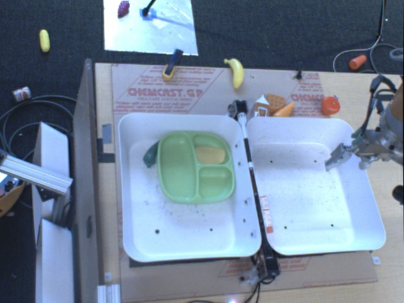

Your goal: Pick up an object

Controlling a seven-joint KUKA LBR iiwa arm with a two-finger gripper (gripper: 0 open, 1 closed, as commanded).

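We see two shallow white plastic bins side by side on the bench, the left bin (136, 232) and the right bin (315, 232), meeting along a dark seam at centre frame. In the left bin lies a light green divided plastic tray (189, 182) with three compartments; a flat pale yellow piece (210, 153) sits in its upper right compartment. A dark green object (151, 153) lies in the bin touching the tray's upper left edge; its shape is too blurred for us to name it.

The grey two-finger gripper (334, 158) hangs at the right side of the frame, over the right bin's right-hand part, near its rim. We see one metal finger pointing left and downward, with nothing visible at its tip; we cannot tell whether the jaws are released or clenched.

Beyond the bins, on the brown printed board at upper centre, lie a yellow toy banana (237, 72), an orange carrot-shaped toy (284, 110) beside a brownish round toy (273, 100), and a red-orange round toy (330, 105). On the dark floor at upper left lie a small yellow object (44, 40) and, on a shiny silver sheet (170, 36), a small purple object (124, 8).
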